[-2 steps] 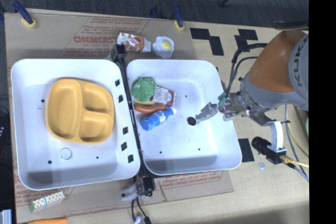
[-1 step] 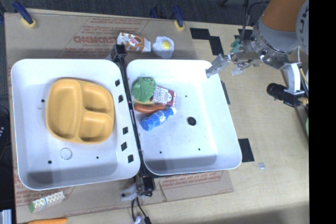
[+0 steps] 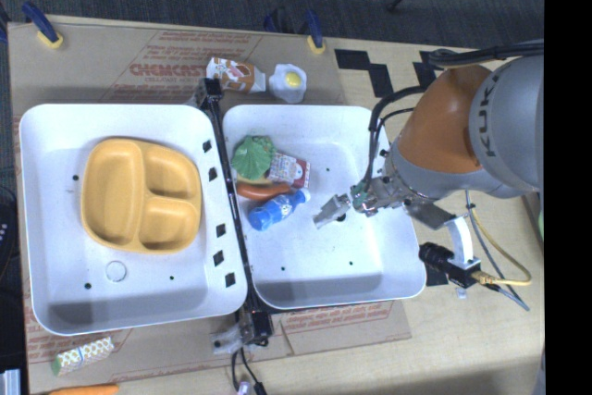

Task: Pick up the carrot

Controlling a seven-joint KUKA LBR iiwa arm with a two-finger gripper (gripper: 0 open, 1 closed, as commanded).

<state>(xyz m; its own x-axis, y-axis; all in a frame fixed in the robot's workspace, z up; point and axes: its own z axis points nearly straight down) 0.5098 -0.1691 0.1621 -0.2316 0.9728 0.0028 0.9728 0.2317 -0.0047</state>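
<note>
So the grey KUKA arm with the orange band [image 3: 462, 129] comes in from the right, and you can read "KUKA" in dark letters down its grey casing. Its metal two-finger pincer [image 3: 331, 212] sits low over the right shallow white plastic bin [image 3: 319, 291], roughly mid-bin, with nothing between the fingers; how far apart they are I honestly can't tell from this angle.

The small orange carrot [image 3: 262, 191] lies flat near the left side of that bin, well left of the pincer and not touching it. Just above it sit a green leafy plastic vegetable [image 3: 252, 156] and a red-and-white packet [image 3: 289, 168] whose print is too small to read. A blue plastic bottle [image 3: 275, 211] lies just below the carrot, touching it or very nearly.

The left shallow white plastic bin [image 3: 55, 291] holds a yellow three-compartment tray [image 3: 141, 194].

Cardboard sheet [image 3: 176, 65] under the bins on the desk has red printing, looks like "CHEMCAS…", the rest illegible. On it, behind the bins: a small brown-and-white carton [image 3: 231, 74] and a white-and-yellow toy egg [image 3: 289, 82].
</note>
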